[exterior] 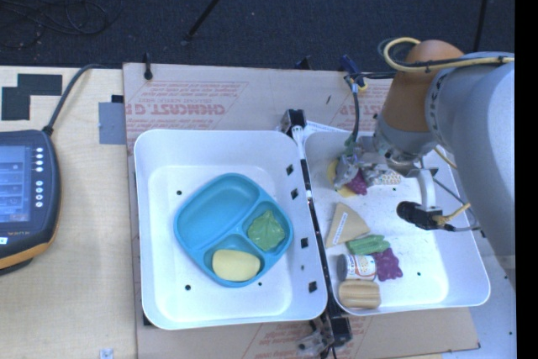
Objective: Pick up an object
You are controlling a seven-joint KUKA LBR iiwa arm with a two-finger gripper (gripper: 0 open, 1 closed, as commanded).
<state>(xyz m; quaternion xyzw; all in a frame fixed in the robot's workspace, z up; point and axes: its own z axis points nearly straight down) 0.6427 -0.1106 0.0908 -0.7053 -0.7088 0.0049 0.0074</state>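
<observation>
End effector [360,168] sits low in the right bin [471,286], at the purple toy [358,182], evidently positioned for a grasp; its grip state cannot be determined.

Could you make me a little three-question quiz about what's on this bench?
1. True or false: the blue plate lies in the left bin.
2. Which bin is the gripper over? A) left B) right
3. Fill in: the yellow lump rests on the ____.

Key: 1 true; 2 B, over the right bin, near a purple item; 3 plate, beside the green piece.
</observation>
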